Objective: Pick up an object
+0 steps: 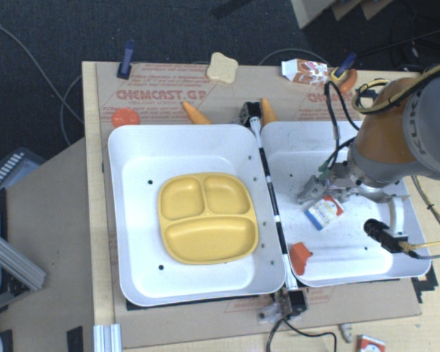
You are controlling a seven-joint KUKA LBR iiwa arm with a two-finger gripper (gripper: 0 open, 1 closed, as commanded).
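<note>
At the centre-left of the frame, the left shallow white plastic bin [132,196] holds a yellow, rounded, three-compartment plastic tray [207,218], lying flat with a smooth matte surface. The right shallow white plastic bin [337,266], just beside it across a black clamp strip, holds a small blue, white and red carton [324,213] near its middle, lying tilted, and an orange-red blocky piece [300,257] at its lower-left corner, against the rim.

On the tan printed board above the bins lie a beige bread-slice-shaped foam toy [222,67], a crumpled white and red wrapper [305,70], an orange cone-shaped carrot toy [196,114], a flat orange disc [123,117] and a blue clip [125,59].

The grey arm with the orange band [385,134] leans in from the right edge, bent down over the right bin. Its metal two-finger gripper [319,188] sits low, just above and left of the carton; whether the pincer is wide or narrow cannot be told.
</note>
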